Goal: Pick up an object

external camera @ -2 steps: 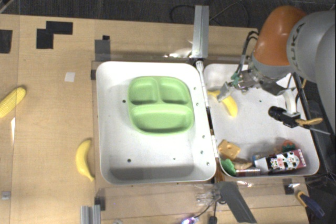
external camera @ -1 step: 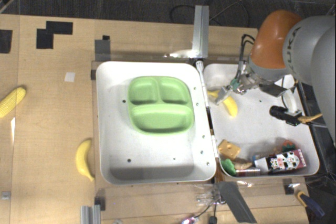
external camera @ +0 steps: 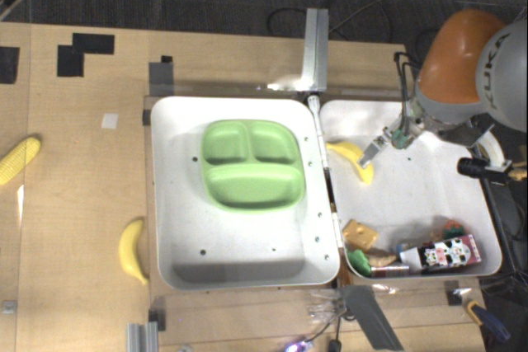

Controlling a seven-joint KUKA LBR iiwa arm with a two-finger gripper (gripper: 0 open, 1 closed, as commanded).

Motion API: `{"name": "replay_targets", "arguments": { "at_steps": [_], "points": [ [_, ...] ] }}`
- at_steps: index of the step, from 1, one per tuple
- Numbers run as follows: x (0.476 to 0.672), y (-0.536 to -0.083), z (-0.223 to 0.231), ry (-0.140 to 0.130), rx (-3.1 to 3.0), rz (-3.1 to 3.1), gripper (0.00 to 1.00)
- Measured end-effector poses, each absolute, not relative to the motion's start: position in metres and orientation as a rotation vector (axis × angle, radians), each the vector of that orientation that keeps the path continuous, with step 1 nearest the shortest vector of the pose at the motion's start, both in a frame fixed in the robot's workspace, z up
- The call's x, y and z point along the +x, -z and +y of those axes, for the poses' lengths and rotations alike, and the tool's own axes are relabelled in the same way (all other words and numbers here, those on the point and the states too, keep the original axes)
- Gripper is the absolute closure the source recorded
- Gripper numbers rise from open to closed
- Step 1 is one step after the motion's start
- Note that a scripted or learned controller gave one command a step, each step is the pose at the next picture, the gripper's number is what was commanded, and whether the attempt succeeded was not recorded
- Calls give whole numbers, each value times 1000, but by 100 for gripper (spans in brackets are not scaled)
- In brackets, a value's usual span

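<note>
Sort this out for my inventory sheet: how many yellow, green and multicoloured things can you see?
Yellow: 3 (banana in right bin, banana on bench, corn cob)
Green: 1 (divided plate)
Multicoloured: 1 (printed box)
Total: 5

Robotics lab: arm [external camera: 474,66], twin bins [external camera: 169,177], cabling.

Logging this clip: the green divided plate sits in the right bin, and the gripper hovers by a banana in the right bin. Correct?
Not quite. The camera view shows the green divided plate in the left bin. The gripper is by the banana in the right bin, as you wrote.
</note>
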State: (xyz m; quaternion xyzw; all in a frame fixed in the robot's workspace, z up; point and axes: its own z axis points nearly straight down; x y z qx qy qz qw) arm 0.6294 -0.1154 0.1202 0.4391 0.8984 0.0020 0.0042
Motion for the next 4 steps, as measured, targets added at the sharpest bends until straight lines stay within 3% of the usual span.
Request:
{"name": "replay_targets", "arguments": {
  "at_steps": [1,2,3,4],
  "points": [
    [637,-90,-97,-8,1328,2833,0],
    [652,-89,-90,-10,1542,2725,0],
    [655,-103,-88,-20,1537,2721,100],
    [671,-205,-44,-8,1809,2560,100]
  ]
}}
